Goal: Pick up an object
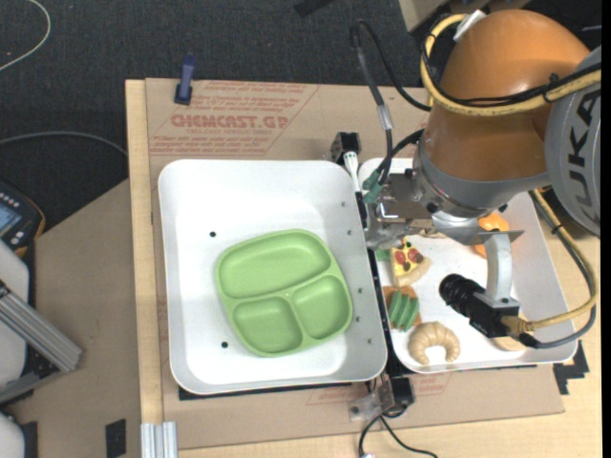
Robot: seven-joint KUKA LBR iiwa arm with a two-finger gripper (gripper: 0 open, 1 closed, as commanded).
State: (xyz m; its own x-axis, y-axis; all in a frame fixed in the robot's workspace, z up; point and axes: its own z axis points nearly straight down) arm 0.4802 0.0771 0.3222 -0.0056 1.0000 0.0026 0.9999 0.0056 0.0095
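Arm wrist sits over the right white bin [554, 256], pincer [406, 219] hidden under it, so can't tell its state. Candidates cluster at that bin's left wall: pizza-slice toy [410, 260], tan croissant toy [434, 342]. Green divided plastic tray [283, 291] in left bin.

A brown bench [239, 113] printed with red lettering carries two shallow white bins side by side: the left bin [191, 208] toward its centre, the right bin [554, 256] by its right edge.
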